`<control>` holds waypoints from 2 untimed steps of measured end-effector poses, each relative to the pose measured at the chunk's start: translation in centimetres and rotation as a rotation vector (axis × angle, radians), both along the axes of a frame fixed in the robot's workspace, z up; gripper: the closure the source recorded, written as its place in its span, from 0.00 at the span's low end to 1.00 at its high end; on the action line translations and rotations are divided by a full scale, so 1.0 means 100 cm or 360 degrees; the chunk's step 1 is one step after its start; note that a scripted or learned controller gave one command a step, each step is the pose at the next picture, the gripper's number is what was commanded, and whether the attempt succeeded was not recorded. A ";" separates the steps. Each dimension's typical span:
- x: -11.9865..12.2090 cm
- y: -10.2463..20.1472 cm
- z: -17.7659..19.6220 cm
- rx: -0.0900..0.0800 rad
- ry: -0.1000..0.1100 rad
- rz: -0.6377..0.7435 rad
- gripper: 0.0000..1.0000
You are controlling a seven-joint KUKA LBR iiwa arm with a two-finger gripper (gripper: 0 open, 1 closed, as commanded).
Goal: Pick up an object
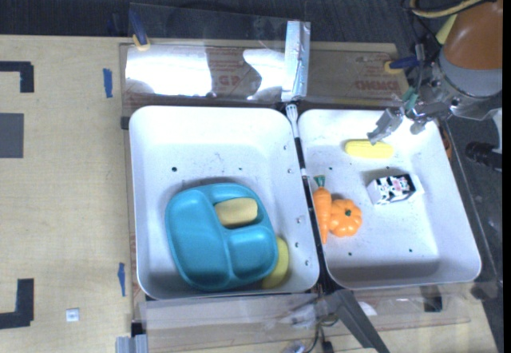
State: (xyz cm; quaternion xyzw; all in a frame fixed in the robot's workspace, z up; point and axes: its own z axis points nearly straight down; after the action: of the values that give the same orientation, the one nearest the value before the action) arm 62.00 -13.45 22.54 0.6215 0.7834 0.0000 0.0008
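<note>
White bins: two on the bench (56, 184), side by side; I work over the right bin (455, 255), reaching in from the right.
Camera view, my arm: grey, orange band (477, 40) above the wrist, angled down toward the right bin's far side.
Camera view, my gripper (391, 121): it hangs above the bin's far part, tip just beside the yellow piece (370, 150) and seeming to overlap its right end.
My jaws: I cannot tell whether they are apart or together (the slanted look blurs them into one grey shape). Nothing visible between them.
Candidates, right bin: yellow piece near the far wall; black-and-white toy (392, 188) just nearer; orange pumpkin (343, 216) and carrot (321, 212) touching each other by the left wall.
Left bin (152, 136): blue tray (215, 235) with a yellow lump (238, 212) in one compartment, a yellow ball (279, 263) tucked against its near right corner.
Step in hand: approach, I judge; the yellow piece is the likely target and it lies flat on the bin floor, not lifted.
Next move calls for: centring over the yellow piece, straddling its short width, going low enough to close around it rather than skid off its rounded top.
Risk: it is low and smooth, so a shallow close may just push it toward the wall.
</note>
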 end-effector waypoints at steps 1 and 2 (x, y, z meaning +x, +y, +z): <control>0.035 -0.009 -0.115 0.0005 0.0017 -0.0023 0.00; 0.048 0.011 -0.139 0.0002 0.0000 -0.0051 0.00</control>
State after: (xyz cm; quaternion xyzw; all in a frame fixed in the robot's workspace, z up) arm 66.78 -12.38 8.65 0.6339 0.7734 0.0005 0.0003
